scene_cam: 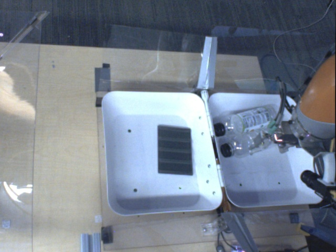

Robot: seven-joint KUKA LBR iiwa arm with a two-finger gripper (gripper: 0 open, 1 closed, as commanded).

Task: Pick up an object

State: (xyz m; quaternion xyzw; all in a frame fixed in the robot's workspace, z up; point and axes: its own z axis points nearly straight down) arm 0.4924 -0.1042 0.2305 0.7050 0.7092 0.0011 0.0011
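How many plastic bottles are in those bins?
2, both in the right bin: one bottle lies nearer the far wall, the other bottle just in front of it, black caps toward the divider. The arm's end covers their bases, so more could be hidden.

You have a pale wooden worktop point(58, 156) carrying two shallow white bins side by side. The left bin point(118, 140) holds a dark ribbed mat point(175, 149) lying flat near its middle. The right bin point(262, 185) touches it along a shared edge. Beyond the worktop's far edge lies dark grey carpet point(157, 7).
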